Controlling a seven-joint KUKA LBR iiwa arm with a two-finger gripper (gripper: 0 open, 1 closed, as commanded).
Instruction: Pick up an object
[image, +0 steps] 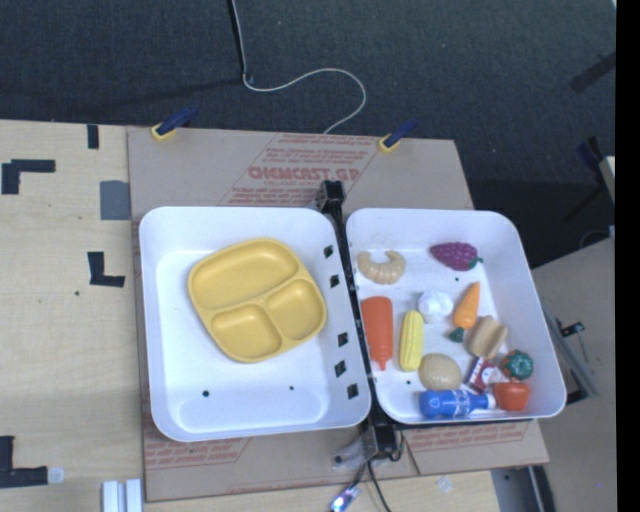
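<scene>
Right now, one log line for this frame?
stage: pre-pick | left bin: yellow divided tray | right bin: toy food, incl. corn cob, purple grapes, blue bottle

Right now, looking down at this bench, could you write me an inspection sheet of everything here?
Surface: cardboard sheet on a wooden bench, held by two clips; two white bins side by side.
Job's things: right bin holds toy food: grapes, croissant, big carrot, corn cob, small carrot, potato, blue bottle, tomato.
Clutter: yellow divided plate in left bin.
Grippers: nothing seen.
Cables: white cable above; wires at the front edge.
Surroundings: dark carpet.
</scene>
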